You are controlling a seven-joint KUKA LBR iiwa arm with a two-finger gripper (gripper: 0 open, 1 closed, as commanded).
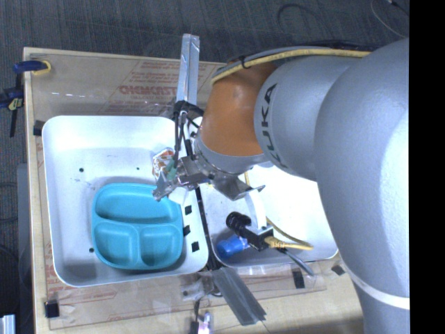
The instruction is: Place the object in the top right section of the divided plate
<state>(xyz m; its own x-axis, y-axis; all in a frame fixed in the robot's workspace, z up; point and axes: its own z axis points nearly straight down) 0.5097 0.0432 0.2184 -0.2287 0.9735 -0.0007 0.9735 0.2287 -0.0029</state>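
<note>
Plate first: the blue divided plate [132, 211] sits low in the left bin [69, 152], with one wide section along its far side and two smaller ones along the near side. The arm [233, 117] comes in from the right, and its fingers [161, 188] hang at the plate's upper right corner, about over the rim of the wide section.

The object [165, 160] looks like a small crumpled thing, pale with bits of orange and green. It shows just above the fingers, right up against the metal there, on the side toward the bin's back wall rather than over the plate. Can't tell from this angle whether the fingers are clamped on it or loose with the thing lying behind them.

So the relation that matters: plate corner right at the tips, object a touch further back. It's too crumpled to read a long axis. Best guess is that, if it's being carried, a short nudge toward the plate's right end is all that's needed before letting go. If not, it's a re-grab. The risk is that it lands on the rim and slips between plate and bin wall.
</note>
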